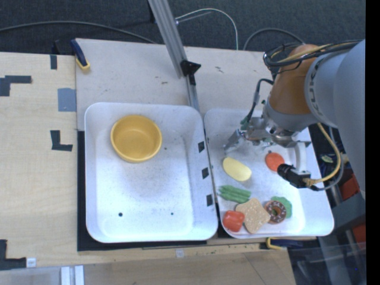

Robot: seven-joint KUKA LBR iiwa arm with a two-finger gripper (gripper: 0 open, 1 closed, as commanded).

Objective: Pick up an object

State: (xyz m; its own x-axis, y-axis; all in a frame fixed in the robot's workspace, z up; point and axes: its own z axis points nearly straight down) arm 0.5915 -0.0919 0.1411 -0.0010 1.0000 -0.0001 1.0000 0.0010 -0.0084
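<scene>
The end effector [237, 138] hangs over the far part of the right bin [314, 218], close to the wall it shares with the left bin [95, 177]. Just nearer the camera than it lies a potato [237, 169], and nearer again a bean pod [234, 192]. To its right lies a small carrot piece [274, 160]. Along that bin's near edge, well apart from it, sit a tomato [233, 220], a slice of toast [255, 215] and a doughnut [276, 210], side by side. Well to its left, in the left bin, stands a bowl [136, 138]. Both bins rest on the bench [35, 177].
</scene>
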